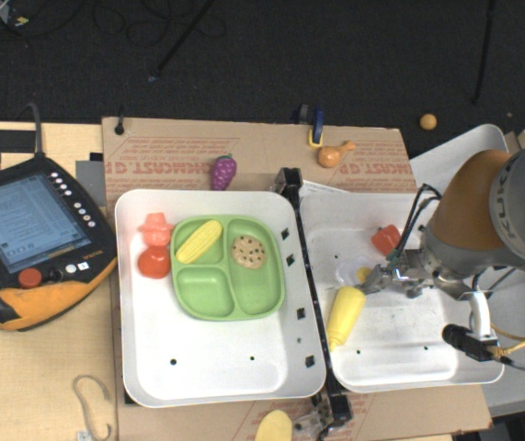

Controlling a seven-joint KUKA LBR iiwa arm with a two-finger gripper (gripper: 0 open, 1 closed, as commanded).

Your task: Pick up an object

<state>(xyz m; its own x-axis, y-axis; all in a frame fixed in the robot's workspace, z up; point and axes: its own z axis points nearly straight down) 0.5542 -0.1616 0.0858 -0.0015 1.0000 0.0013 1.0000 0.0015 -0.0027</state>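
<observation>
1. Red block lettering is running across the flat brown cardboard sheet (179, 154) lying behind the two bins. It is printed upside down to the camera and partly hidden; the letters are not resolving into a sure word.
2. A second run of the same red print is showing on the sheet's right part, again inverted and unclear.
3. The grey handheld control pendant with the lit screen (25, 217) is displaying lines of text, too small to read.

Pincer (379, 277) low in right bin (400, 361), yellow piece (344, 313) at its seven o'clock. Red piece (386, 238) at twelve o'clock. Green tray (209, 296) in left bin (207, 375).
</observation>
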